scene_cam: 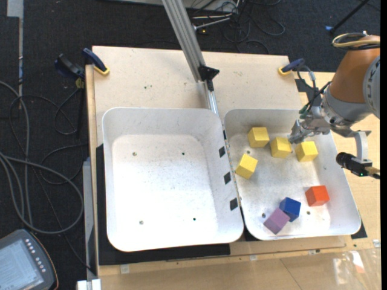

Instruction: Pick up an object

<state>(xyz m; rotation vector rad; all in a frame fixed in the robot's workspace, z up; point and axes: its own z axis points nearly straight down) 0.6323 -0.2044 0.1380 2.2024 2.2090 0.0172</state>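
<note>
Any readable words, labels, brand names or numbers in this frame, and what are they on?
None can be read.
Blocks in the right bin: plain faces, no markings.
Device at the lower left: its screen is too small and blurred to read.

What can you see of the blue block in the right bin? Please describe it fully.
The blue block is a small cube with a plain, matte, painted-looking surface and no visible markings. It lies flat on the floor of the right bin, near the front edge, turned slightly askew to the bin walls. The purple block sits against its lower left side, seemingly touching. The red block lies apart to its right. The gripper is farther back, among the yellow blocks.
</note>
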